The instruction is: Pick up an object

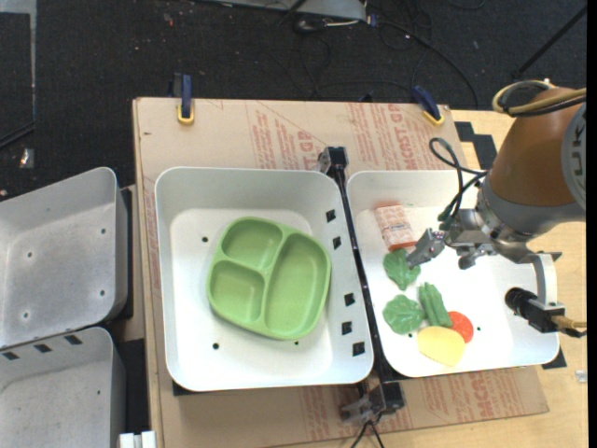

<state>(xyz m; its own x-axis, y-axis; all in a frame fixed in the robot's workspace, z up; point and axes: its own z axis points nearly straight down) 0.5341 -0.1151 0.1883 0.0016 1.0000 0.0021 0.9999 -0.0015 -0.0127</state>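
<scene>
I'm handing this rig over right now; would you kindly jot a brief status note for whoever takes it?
Gripper: low in the right bin, at the upper green leafy piece; grasp unconfirmed.
Also there: pink-and-white packet, second leafy green piece, green stalk, red piece, yellow piece.
Left bin: green divided plate.
Done: arm reached in. Left: lift an object.

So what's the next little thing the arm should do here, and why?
Probably ease straight down a touch. The gripper sits right at the upper edge of a green leafy toy in the right bin, and nothing shows between its fingers yet. The other toy foods lie lower down, apart, so the leafy piece looks like the nearest target.
</scene>
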